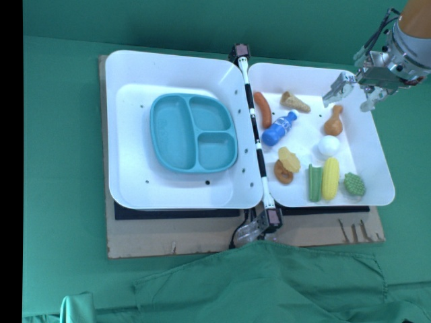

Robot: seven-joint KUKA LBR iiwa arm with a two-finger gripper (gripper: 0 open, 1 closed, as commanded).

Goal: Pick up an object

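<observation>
Bright, even overhead light, soft short shadows, mild glare on the white bins (135, 180), focus slightly soft throughout.

This is a robot test bench in a lab, not a home or kitchen. A grey arm with an orange band (412, 19) reaches in from the right, cables running along its wrist. Two shallow white bins (135, 73) sit side by side on a sheet of cardboard (135, 237), joined by a striped rod with black clamps (250, 123) at its ends. Green cloth (60, 147) covers the bench and the backdrop. The food is plastic toys: a corn cob (330, 178), a small blue bottle (279, 128), a sausage (262, 109). A blue divided plate (193, 132) lies in the left bin.
</observation>
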